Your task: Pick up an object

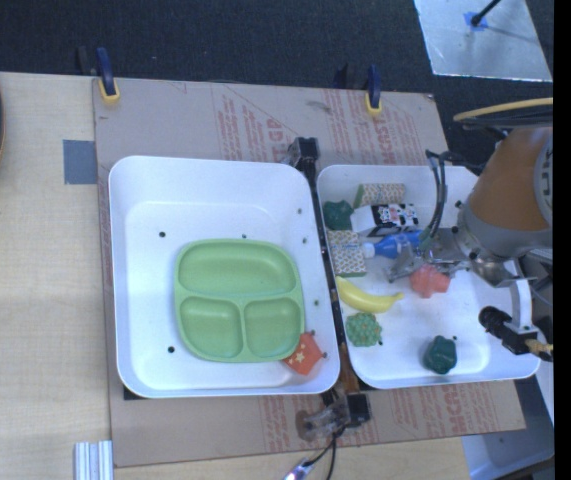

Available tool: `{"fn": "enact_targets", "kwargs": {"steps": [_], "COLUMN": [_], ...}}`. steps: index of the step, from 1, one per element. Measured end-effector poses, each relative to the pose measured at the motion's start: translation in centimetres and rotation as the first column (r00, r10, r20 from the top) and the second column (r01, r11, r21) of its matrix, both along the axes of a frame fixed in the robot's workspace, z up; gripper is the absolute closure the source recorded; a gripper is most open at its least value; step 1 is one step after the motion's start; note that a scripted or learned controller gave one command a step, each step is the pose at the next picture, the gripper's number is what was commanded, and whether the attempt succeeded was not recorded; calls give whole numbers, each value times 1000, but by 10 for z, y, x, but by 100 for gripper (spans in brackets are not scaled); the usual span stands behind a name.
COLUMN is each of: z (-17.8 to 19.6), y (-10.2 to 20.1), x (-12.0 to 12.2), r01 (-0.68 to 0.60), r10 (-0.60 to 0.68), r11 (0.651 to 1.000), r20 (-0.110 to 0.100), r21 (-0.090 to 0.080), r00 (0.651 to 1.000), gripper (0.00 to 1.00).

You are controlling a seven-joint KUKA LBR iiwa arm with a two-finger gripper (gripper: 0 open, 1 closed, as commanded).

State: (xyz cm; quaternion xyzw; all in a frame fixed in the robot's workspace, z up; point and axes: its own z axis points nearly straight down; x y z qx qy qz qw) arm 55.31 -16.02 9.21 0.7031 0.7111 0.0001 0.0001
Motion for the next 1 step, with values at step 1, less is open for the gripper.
{"fn": "enact_targets", "kwargs": {"steps": [1], "z": [10], "y": [-4], "x": [-2], "r01": [3], "r10": [-3], "r11": [1000], "r20": [-4], "r21": [-1], "r00": [1000], "gripper": [100]}}
